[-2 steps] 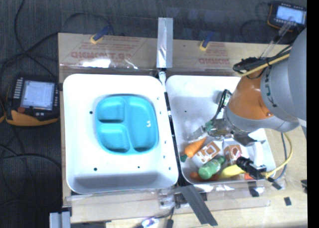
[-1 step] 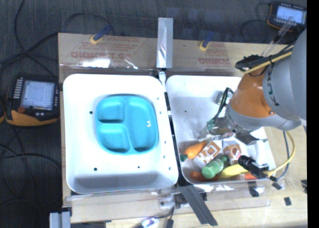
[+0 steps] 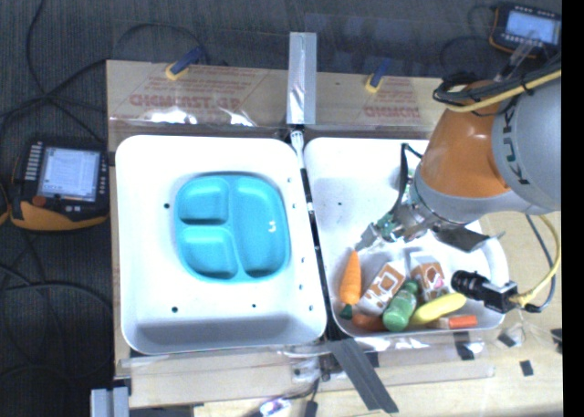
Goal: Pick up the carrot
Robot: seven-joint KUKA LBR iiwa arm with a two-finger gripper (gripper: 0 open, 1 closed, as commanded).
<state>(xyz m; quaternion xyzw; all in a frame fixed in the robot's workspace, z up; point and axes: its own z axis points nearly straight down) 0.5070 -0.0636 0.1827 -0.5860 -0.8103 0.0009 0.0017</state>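
While carrot (image 3: 349, 282) lies at right bin's (image 3: 360, 164) left wall beside toy pile, gripper (image 3: 394, 229) hovers up-right, nothing held; finger state: cannot tell. Step: approach. Next: shift left, descend, clear neighbouring box (image 3: 383, 287).

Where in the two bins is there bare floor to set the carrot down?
Free: right bin floor above the gripper; left bin margins around the blue tray. Crowded: the right bin's lower end, where the carrot, cartons, green bottle and banana pile.
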